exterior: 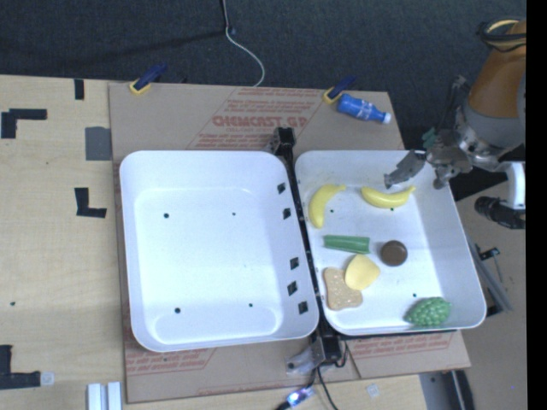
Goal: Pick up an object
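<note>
The gripper (408, 172) is hanging over the far side of the right bin (457, 246), just above one end of a yellow banana (386, 197); whether it is released or clenched cannot be told, and nothing is showing between its tips. A second banana (320, 202) is lying near the divider. Nearer the camera are sitting a green stick-shaped piece (346, 243), a brown disc (393, 253), a yellow lemon-like piece (361, 272), a tan toast slice (340, 292) and green grapes (427, 312). The left bin (137, 229) is lying alongside.
</note>
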Robot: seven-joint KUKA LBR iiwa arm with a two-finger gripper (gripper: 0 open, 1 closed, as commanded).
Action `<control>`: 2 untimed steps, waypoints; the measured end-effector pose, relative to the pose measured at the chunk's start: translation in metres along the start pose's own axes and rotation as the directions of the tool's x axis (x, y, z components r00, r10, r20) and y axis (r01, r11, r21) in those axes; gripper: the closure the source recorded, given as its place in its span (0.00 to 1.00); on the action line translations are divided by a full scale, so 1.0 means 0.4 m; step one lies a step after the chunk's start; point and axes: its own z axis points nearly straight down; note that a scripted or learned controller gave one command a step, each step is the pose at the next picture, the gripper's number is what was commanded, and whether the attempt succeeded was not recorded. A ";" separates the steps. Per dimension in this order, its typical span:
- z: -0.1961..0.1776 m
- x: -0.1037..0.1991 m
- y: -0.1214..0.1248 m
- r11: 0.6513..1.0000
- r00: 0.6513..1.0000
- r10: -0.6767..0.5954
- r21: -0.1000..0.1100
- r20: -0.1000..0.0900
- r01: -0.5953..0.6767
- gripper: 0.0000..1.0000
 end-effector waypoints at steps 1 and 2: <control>0.240 0.274 -0.047 1.000 1.000 -0.008 0.011 -0.007 0.009 0.00; 0.311 0.258 -0.219 1.000 1.000 0.003 0.003 -0.001 -0.003 0.00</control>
